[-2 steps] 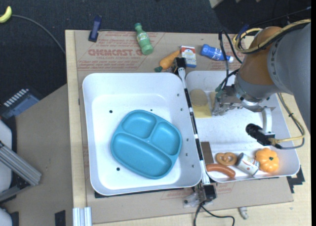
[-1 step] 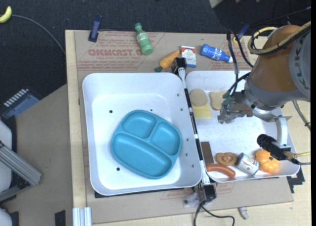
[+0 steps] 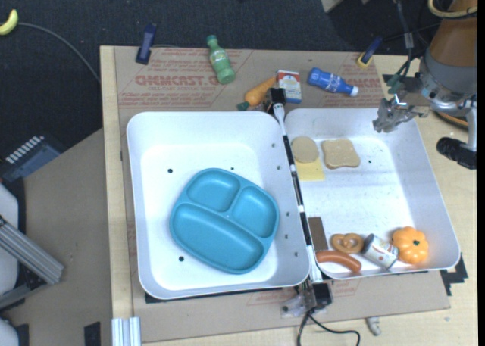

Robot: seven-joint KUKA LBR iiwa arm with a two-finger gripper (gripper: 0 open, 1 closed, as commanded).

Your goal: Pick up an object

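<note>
My gripper (image 3: 392, 116) hangs over the far right corner of the right bin (image 3: 424, 185), with nothing seen between its fingers. In that bin lie a round cracker (image 3: 305, 149), a slice of toast (image 3: 340, 154) and a yellow cheese square (image 3: 310, 171) near the far left. Along the near edge sit a pretzel (image 3: 348, 243), a sausage (image 3: 338, 262), a small can (image 3: 380, 252) and an orange pumpkin (image 3: 410, 245). All of these are well apart from the gripper.
The left bin (image 3: 151, 140) holds a blue divided plate (image 3: 224, 219). Behind the bins on the bench lie a green bottle (image 3: 221, 60), a carrot (image 3: 260, 92), a small carton (image 3: 289, 85), a blue bottle (image 3: 332, 82) and two blue clips (image 3: 145, 44).
</note>
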